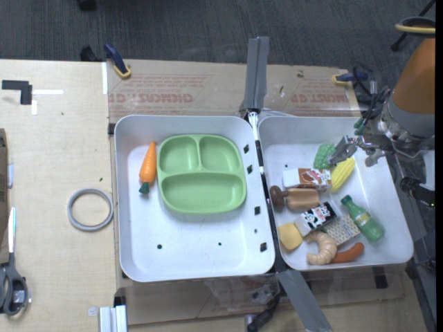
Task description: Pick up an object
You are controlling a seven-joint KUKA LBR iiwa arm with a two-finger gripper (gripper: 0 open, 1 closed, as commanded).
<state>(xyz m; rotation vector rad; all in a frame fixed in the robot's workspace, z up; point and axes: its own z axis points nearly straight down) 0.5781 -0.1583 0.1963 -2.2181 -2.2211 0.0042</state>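
Note:
The right bin [387, 185] holds several toy foods: a yellow corn cob [343, 173], a green leafy piece [322, 155], a red and white packet [313, 178], a brown roll [302, 198], a green bottle [362, 219], a croissant [320, 250] and a yellow cheese wedge [290, 236]. My gripper [358, 152] hangs over the bin's far right part, just above and right of the corn cob. Its fingers stand apart, open, with nothing between them. The grey arm with its orange band [419, 81] comes in from the right edge.
The left bin [131, 206] carries a green divided plate [202, 173] and a toy carrot [147, 167] beside it. A grey ring [91, 208] and scissors [12, 282] lie on the bench at left. A metal divider [257, 75] stands between the bins.

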